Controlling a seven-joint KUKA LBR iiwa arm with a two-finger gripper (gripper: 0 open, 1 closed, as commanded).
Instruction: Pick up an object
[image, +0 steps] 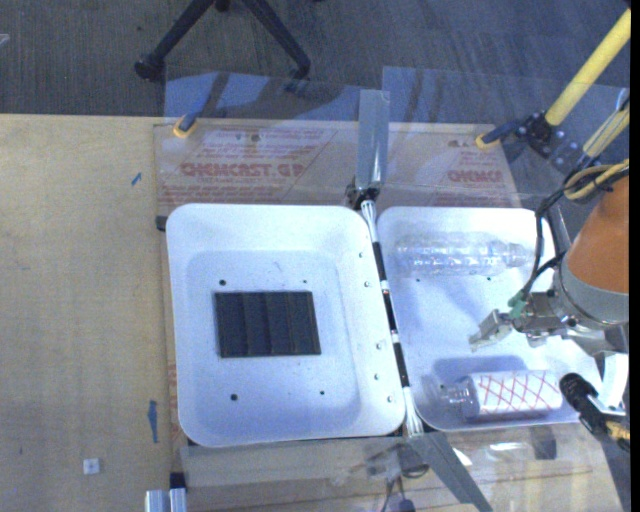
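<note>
- The pale wooden counter (80, 300) carries two shallow white plastic bins side by side, and reaches far out to the left of the jaws.
- The left white bin (200, 250) lies well to the left of the jaws; a dark grey ribbed rectangular pad (268, 323) lies flat near its middle.
- The right white bin (440, 225) sits under the jaws; its right edge is covered by the arm.
- The grey arm with the orange band (603, 245) comes in at the right and is cut off by the frame edge, so its upper part is hidden.
- A clear crumpled plastic bottle (460, 253) lies on its side behind and to the left of the jaws, near the bin's far wall; it is see-through and hard to tell from the white floor.
- A small clear bottle with a white label bearing a red criss-cross pattern (505, 393) lies on its side just in front of the jaws, at the bin's near wall; no words on it can be read.
- The metal jaws (497, 325) hang above the right bin's floor between the two bottles, with nothing seen between them; I cannot tell whether they are open or closed.
- Red print on the clear sheet behind the bins reads roughly "CHEMCAST"; the rest is blurred.
</note>
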